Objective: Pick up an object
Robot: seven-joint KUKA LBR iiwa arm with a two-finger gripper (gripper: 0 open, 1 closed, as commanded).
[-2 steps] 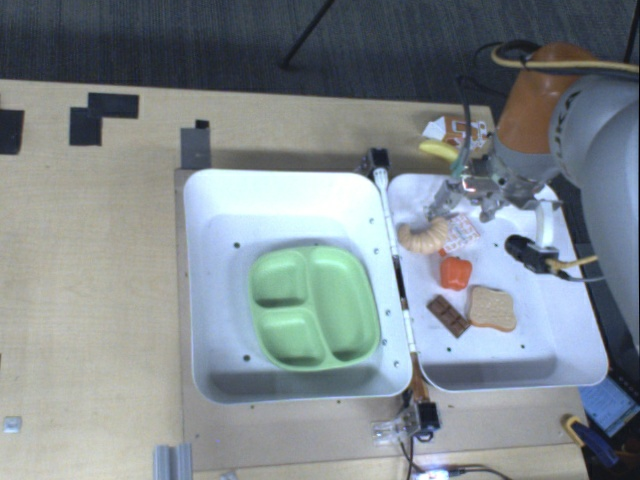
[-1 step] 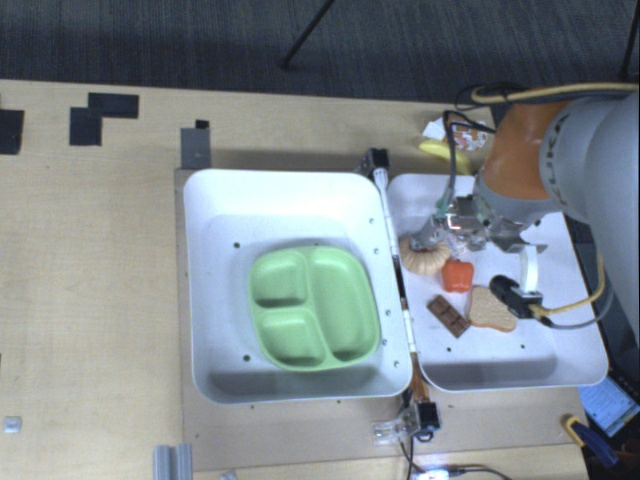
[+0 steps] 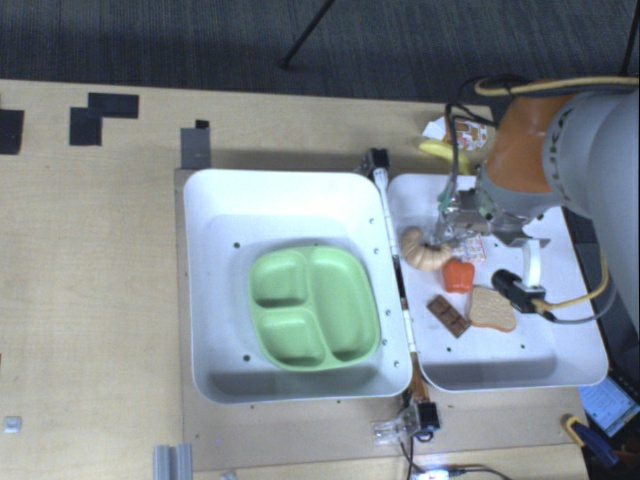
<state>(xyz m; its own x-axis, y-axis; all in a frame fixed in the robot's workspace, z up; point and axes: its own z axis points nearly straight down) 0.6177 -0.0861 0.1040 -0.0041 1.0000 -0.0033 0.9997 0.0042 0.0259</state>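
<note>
My gripper (image 3: pixel 452 234) hangs low over the back left part of the right bin (image 3: pixel 575 353). A tan croissant-shaped pastry (image 3: pixel 422 249) lies just to its left, touching or nearly touching it. An orange-red block (image 3: pixel 458 276) sits directly in front of the gripper. Nearer the front lie a brown chocolate bar (image 3: pixel 449 316) and a slice of bread (image 3: pixel 492 311). The gripper's own body hides whatever is between its fingers.
The left bin (image 3: pixel 205 268) holds a green divided plate (image 3: pixel 314 306). A yellow banana-like item (image 3: pixel 437 150) and a white wrapper lie behind the right bin. A small white piece (image 3: pixel 532 265) lies at the right of the right bin. The arm covers that bin's back right.
</note>
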